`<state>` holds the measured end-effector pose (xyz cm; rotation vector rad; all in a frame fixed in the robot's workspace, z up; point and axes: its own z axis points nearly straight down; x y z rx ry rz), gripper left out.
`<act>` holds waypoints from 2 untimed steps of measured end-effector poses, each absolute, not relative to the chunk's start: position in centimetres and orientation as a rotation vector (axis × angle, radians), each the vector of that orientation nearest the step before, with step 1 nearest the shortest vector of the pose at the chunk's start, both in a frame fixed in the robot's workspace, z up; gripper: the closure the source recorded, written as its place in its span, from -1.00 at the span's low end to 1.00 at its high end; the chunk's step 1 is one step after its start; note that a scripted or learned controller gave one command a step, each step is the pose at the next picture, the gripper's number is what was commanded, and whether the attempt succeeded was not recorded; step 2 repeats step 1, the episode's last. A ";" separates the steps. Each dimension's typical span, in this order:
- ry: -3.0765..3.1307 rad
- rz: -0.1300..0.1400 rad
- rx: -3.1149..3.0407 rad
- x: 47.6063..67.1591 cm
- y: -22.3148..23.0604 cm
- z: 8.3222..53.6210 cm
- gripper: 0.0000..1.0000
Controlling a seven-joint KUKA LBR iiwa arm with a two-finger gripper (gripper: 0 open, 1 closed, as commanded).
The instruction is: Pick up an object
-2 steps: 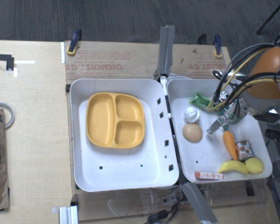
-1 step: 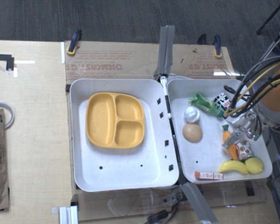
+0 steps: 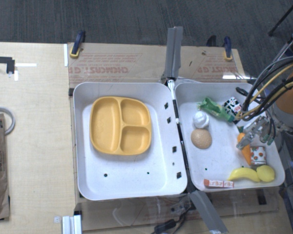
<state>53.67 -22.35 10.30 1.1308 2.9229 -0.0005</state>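
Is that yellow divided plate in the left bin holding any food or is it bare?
Bare. The yellow divided plate lies flat in the left bin, and all three of its compartments show plain yellow with nothing in them.

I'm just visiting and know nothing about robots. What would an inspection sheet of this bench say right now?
Surface: two white bins side by side, left bin and right bin, on cardboard.
Job's things: right bin holds a tan egg-shaped object, white ball, green toy, banana, lemon, carrot.
Clutter: yellow divided plate in the left bin.
Grippers: gripper low over the right bin's right side, near the carrot; fingers unclear.
Cables: bundle along the arm.
Surroundings: blue clamps, dark floor.
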 end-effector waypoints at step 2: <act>2.827 -0.002 1.364 59.2 -19.4 19.6 1.00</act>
